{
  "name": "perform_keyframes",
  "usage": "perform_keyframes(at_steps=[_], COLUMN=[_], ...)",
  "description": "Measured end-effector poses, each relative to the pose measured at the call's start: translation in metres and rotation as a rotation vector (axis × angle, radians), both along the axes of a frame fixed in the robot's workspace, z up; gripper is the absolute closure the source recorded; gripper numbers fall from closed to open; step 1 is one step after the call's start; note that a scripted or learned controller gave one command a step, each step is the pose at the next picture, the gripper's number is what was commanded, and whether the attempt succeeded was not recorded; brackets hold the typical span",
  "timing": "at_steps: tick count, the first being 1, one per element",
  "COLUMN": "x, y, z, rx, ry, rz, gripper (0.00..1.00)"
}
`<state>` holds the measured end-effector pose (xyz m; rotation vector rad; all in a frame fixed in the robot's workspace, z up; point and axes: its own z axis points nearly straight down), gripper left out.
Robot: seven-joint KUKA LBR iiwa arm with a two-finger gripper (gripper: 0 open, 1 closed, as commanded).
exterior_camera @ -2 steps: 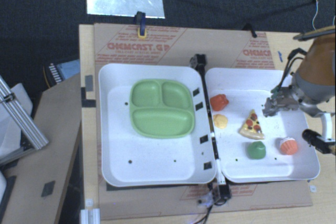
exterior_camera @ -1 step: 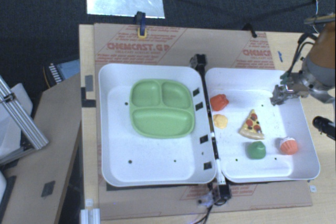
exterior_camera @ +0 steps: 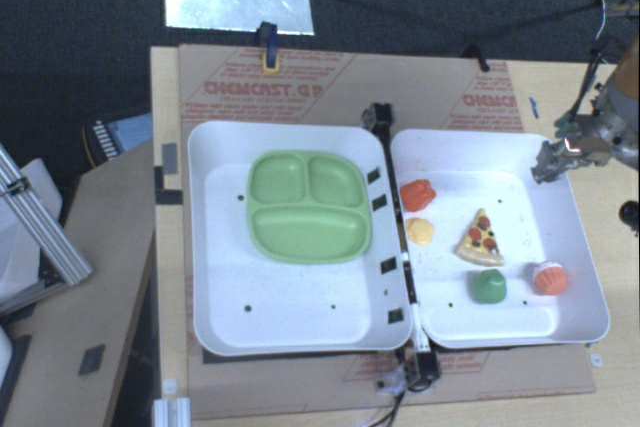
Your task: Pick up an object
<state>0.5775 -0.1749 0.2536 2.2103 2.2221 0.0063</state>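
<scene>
Over the right bin's (exterior_camera: 570,215) far right corner the gripper (exterior_camera: 550,162) is hanging, nothing between its fingers; whether they are spread I cannot tell. Below it, apart, are lying a pizza slice (exterior_camera: 481,239), green piece (exterior_camera: 488,287), orange-white piece (exterior_camera: 549,279), yellow piece (exterior_camera: 420,232) and red piece (exterior_camera: 417,194). A green plate (exterior_camera: 306,207) is sitting in the left bin (exterior_camera: 215,295).

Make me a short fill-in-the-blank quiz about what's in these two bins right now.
1. The green divided plate lies in the ____ bin.
2. The pizza slice shares the right bin with ____ other items.
3. The small green object sits just ____ the pizza slice in the view.
4. The tool hovers by the right bin's upper ____ corner.

Missing words: left; four; below; right
</scene>
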Motion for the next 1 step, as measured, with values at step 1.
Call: perform_keyframes(at_steps=[1], x=[0.0026], y=[0.056], z=[-0.014], rx=[0.004], ry=[0.006], rz=[0.004], gripper=[1.0])
